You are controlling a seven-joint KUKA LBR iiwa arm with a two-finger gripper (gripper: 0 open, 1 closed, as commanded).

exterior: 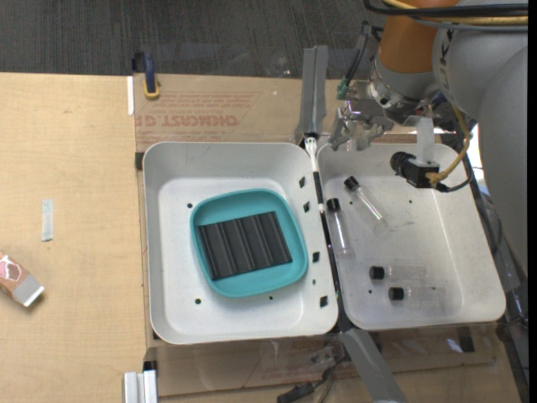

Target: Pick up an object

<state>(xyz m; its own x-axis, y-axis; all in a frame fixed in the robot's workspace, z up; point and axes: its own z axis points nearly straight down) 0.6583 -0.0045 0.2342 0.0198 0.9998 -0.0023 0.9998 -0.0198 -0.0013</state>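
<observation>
A: In the camera view, where was the gripper (357, 128)?

B: Over the far left corner of the right bin (470, 309), just beside the divider between the two bins. The arm (419, 23) came in from the far right, its orange band uppermost in the picture.

A: Were the fingers open or closed?

B: I could not tell; they were a blur of grey metal against the bin rim, and I saw nothing between them.

A: So how far along was the pick?

B: By my judgement hardly begun. Every candidate lay loose on the bin floor: a clear tube with a black cap (362, 198) near the gripper, a second clear tube (336, 225) along the left wall, and two small black pieces (386, 282) toward the near side. The left bin (168, 309) held a teal tray with a dark ribbed insert (248, 243), untouched. Choosing, closing and lifting all remained.

A: Anything hard to read?

B: The arm's bulk hid the right bin's far right corner, and a faint clear thing near the black pieces was too pale to name
</observation>
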